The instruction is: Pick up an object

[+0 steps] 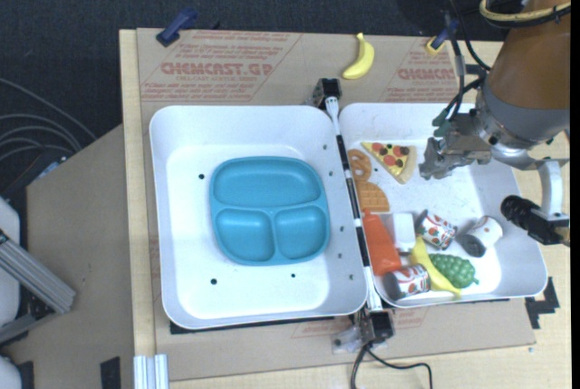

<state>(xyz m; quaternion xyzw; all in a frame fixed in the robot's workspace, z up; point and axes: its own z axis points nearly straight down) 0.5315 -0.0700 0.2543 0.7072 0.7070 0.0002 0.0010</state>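
Gripper [433, 162] hovers over right bin [507, 283], just right of pizza [391, 158] — jaws' state unclear. Risk: toys crowd near side — descent could nudge pizza, miss grasp.

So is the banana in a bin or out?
Out. The banana lies on the cardboard behind the bins, beyond the right bin's rim.
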